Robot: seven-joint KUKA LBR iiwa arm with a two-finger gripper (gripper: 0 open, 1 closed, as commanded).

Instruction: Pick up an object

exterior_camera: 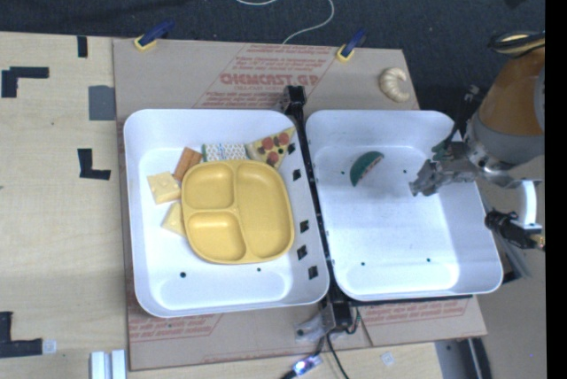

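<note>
A small green wedge-shaped object (365,166) lies in the upper left part of the right bin (399,280). My gripper (424,182) hangs over the right side of that bin, to the right of the green object and apart from it. The left bin (146,262) holds a yellow divided plate (236,211). Around the plate's upper left edge lie several small pieces: a tan square (164,187), an orange-brown piece (187,162) and a pizza slice toy (274,144).
A beige lump (396,84) rests on the cardboard sheet behind the right bin. Two clamps (153,34) (352,42) grip the cardboard's far edge. A white cable (283,1) loops across the dark floor beyond.
</note>
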